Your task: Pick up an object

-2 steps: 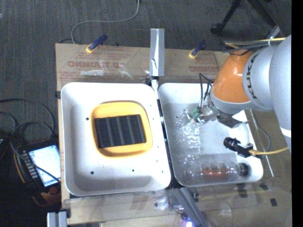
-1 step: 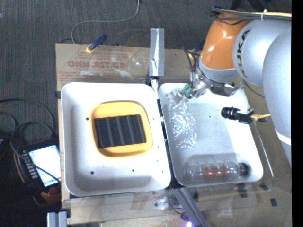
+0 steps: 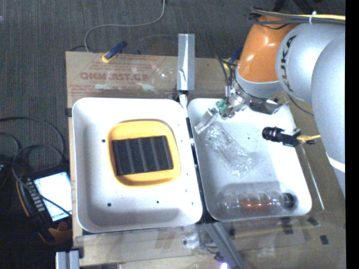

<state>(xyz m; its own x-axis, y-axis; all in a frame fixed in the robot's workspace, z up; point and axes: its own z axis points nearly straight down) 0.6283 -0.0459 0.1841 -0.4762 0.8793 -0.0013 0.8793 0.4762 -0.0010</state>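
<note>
The gripper (image 3: 220,112) is positioned over the right bin (image 3: 303,206) just above a crumpled clear bag (image 3: 227,150); its finger state cannot be determined.

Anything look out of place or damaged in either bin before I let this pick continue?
The crumpled clear plastic piece in the right bin looks crushed. The clear bottle lies on its side against the near wall. The yellow tray sits flat.

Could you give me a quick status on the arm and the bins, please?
Gripper low over right bin, far-left corner. Clear bottle along near wall, crumpled plastic mid-bin, both untouched. Yellow tray in left bin.
</note>
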